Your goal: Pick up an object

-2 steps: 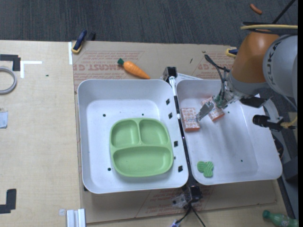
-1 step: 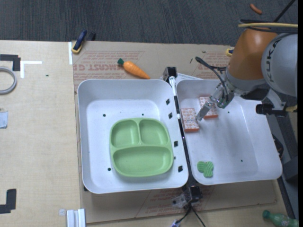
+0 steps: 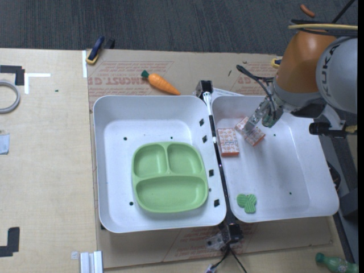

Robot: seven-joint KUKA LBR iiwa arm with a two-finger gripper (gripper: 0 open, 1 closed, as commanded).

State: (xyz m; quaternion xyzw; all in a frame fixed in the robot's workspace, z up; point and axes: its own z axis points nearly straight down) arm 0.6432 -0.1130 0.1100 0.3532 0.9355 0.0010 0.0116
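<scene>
Near edge: a green bottle (image 3: 335, 261) lies off the bench at the bottom right corner, out of play.

Green toy: a small leafy green piece (image 3: 247, 202) sits at the front left of the right bin (image 3: 301, 201), well apart from the arm.

Green plate: the three-part plate (image 3: 169, 177) lies flat in the left bin (image 3: 114, 169), nothing in its compartments.

Carton: a small orange-and-white carton (image 3: 228, 142) lies in the right bin against the wall it shares with the left bin, long axis running front to back.

Packet: and here is the action, a pale pinkish packet (image 3: 251, 131) lies tilted in the back half of the right bin, just right of the carton, long axis on a diagonal from upper left to lower right.

Gripper: the gripper (image 3: 266, 117) is down in the right bin right at the packet's upper right end, touching or very nearly so. Whether its fingers are spread or pinched I cannot tell, and I cannot tell that anything sits between them.

Key relation: the packet lies down and to the left of the fingertips, so by my judgement a grasp needs a short shift that way, closing across the packet's narrow side.

Risk: a nudge could slide the packet into the carton.

Far side: a toy carrot (image 3: 161, 83) rests on the cardboard behind the left bin.
</scene>
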